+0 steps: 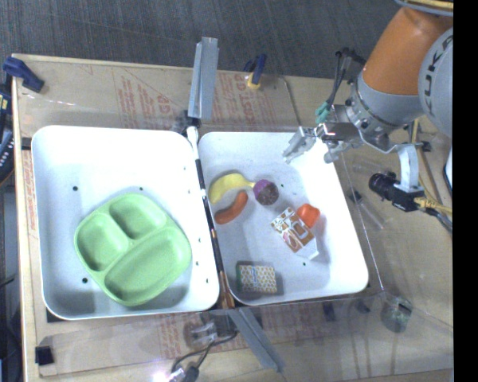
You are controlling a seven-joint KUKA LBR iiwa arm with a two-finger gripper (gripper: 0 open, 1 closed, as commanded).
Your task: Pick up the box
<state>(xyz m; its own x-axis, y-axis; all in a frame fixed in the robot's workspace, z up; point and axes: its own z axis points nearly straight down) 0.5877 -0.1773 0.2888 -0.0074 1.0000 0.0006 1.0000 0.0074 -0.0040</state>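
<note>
**The gripper hangs over the right bin, the box lies below**

The two-finger gripper (309,142) is above the far right part of the shallow white right bin (346,269). Its fingers are spread apart and hold nothing.

The small patterned box with a white, brown and orange print (293,231) lies flat near the middle of that bin, well apart from the gripper. Its writing is too small to read. An orange round thing (307,212) touches its far end.

Further left in that bin sit a yellow banana (227,185), an orange sausage shape (231,208) and a dark purple ball (265,191). A grey speckled flat pad (258,278) lies at the near edge.

A green plastic tray with three sections (132,249) fills the shallow white left bin (56,157).

The grey arm with the orange band (402,50) shows letters "UK".
</note>
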